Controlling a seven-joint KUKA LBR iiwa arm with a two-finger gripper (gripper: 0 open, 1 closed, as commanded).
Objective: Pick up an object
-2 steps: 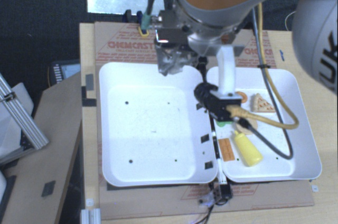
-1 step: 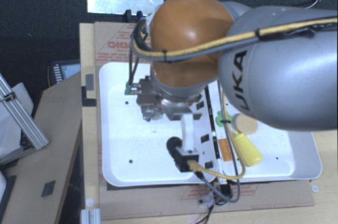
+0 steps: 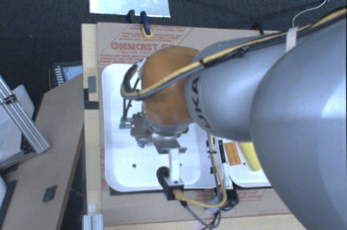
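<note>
Arm (image 3: pixel 282 104) hides most of the right bin (image 3: pixel 252 182) at the frame's right, where a yellow thing (image 3: pixel 250 157) peeks out. Gripper (image 3: pixel 154 136) sits over the left bin (image 3: pixel 115 115), and I cannot tell whether it is open or closed.

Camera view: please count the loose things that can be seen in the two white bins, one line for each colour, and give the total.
yellow thing: 1
orange-and-white thing: 1
Total: 2, both in the right bin. The arm covers much of both bins, so more things may lie under it.
</note>
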